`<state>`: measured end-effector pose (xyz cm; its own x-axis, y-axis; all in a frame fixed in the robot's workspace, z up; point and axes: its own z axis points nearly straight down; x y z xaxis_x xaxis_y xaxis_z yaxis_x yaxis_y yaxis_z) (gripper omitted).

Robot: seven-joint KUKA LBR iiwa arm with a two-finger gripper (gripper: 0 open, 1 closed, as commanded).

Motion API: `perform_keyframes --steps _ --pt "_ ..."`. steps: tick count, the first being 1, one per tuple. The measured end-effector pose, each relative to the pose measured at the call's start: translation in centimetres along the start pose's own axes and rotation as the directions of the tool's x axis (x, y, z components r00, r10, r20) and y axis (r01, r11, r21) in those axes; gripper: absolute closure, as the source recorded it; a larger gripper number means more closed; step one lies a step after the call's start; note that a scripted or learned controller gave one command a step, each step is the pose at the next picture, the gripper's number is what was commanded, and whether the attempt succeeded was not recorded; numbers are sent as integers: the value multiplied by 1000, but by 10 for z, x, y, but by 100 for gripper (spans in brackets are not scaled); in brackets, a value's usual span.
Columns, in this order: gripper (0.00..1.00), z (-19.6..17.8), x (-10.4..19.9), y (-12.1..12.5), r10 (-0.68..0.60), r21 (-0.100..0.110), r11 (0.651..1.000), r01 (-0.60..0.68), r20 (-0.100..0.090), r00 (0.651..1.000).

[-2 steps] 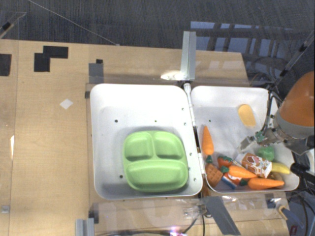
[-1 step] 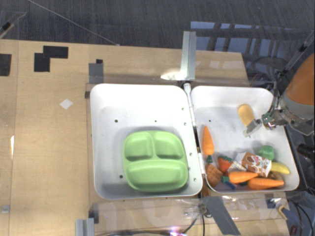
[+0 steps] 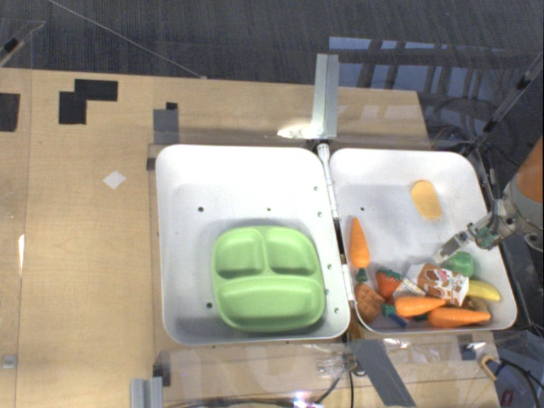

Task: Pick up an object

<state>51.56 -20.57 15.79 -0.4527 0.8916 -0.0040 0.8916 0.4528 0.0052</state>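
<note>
A pale wooden tabletop [image 3: 76, 253] carries two shallow white plastic bins side by side. The left white bin [image 3: 195, 185] holds a light green plastic plate with three compartments [image 3: 269, 277], lying flat near that bin's front right corner.

The right white bin [image 3: 382, 177] holds the small items. An orange-yellow oval piece [image 3: 426, 199] lies alone toward the bin's back right area, well apart from the rest. A single orange toy carrot [image 3: 359, 243] lies along the bin's left wall, pointing toward the back. The remaining toys are heaped along the front edge of this bin: a brown rounded item [image 3: 369, 300] at the front left corner, a small red toy with green top [image 3: 388, 282] just beside it, two more orange carrot-shaped pieces [image 3: 442, 312] lying lengthwise against the front wall, a printed white and brown packet [image 3: 442, 282] resting on top of them, a yellow banana-shaped toy [image 3: 484, 291] near the front right corner, and a green piece [image 3: 461, 263] touching the packet's right side.

The grey arm enters over the bin's right edge, and its end effector [image 3: 459, 243] hangs just above the green piece, slanting down toward the heap. Whether it is apart or together cannot be told, and nothing is seen clamped in it.
</note>
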Motion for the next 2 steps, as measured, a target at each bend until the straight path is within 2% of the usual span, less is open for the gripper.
perform_keyframes --steps 1,2 --pt "0 21 -34 70 142 0 990 -142 0 990" --pt "0 69 -48 96 309 -5 951 -309 3 951"
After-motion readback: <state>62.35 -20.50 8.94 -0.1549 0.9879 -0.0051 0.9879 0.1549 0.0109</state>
